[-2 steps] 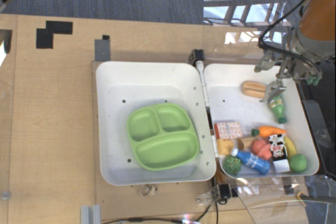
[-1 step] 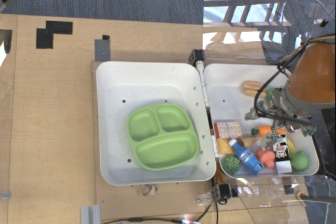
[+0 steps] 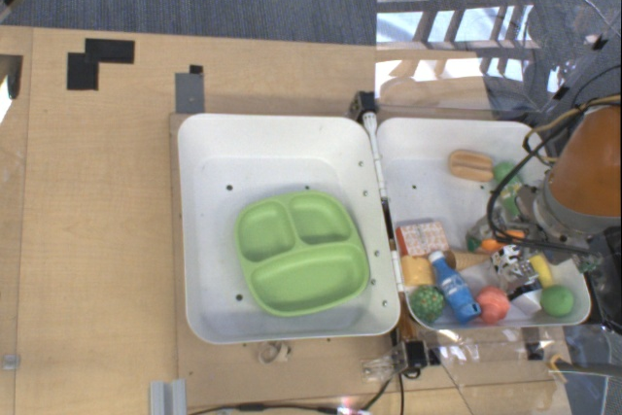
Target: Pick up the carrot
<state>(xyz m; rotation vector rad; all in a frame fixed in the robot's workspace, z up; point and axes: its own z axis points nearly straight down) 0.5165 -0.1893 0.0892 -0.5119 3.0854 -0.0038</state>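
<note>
- Gripper [image 3: 515, 259] sits low in the right bin [image 3: 418, 146], lower right of frame, poised to grab; finger state impossible to tell
- Carrot [image 3: 507, 234], an orange sliver, lies just beside it, among crowded toys
- Green tray [image 3: 303, 253] waits in the left bin [image 3: 209, 209]

A tan wooden bench [image 3: 97, 238] bears two white bins [image 3: 209, 209] side by side, apparently touching.

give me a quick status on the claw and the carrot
Claw low in the right bin, grip state unclear. Carrot partly hidden beside the arm, not seen held. Crowded: blue bottle, red ball, green ball close by.
</note>
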